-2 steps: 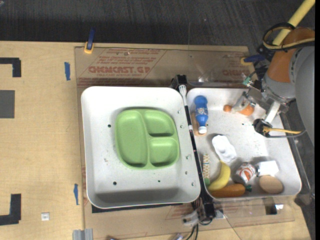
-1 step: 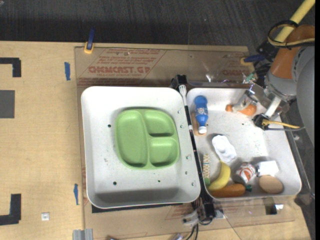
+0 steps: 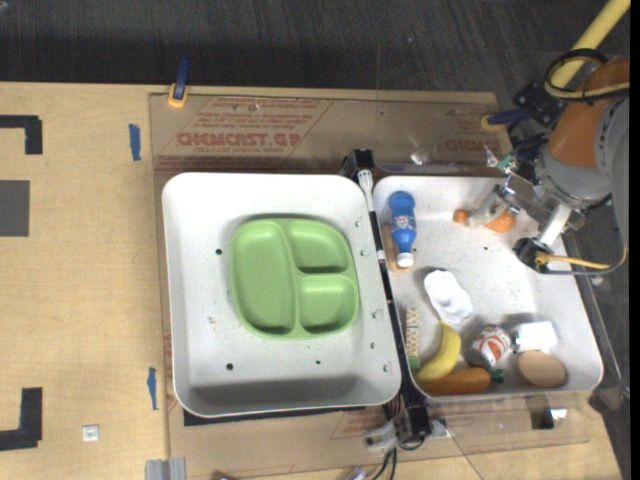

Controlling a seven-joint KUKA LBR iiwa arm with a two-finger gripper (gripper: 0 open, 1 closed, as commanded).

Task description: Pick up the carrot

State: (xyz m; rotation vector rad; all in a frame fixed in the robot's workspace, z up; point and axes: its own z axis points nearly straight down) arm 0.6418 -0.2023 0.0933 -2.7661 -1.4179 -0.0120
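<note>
Two bins sit side by side on the tabletop (image 3: 80,268), touching along their inner walls. In the left bin (image 3: 190,298) a divided plate (image 3: 295,276) lies at its middle. In the right bin (image 3: 570,308), a bottle (image 3: 401,226) lies at 10 o'clock beside the shared wall. The carrot (image 3: 497,221) lies at 1 o'clock, with the end effector (image 3: 505,196) just above it. A crumpled cloth (image 3: 446,296) lies near the centre. Along the 6 o'clock wall lie a banana (image 3: 443,353), a sausage-shaped item (image 3: 462,380), a ball (image 3: 491,347) and an egg-shaped item (image 3: 541,368).
</note>
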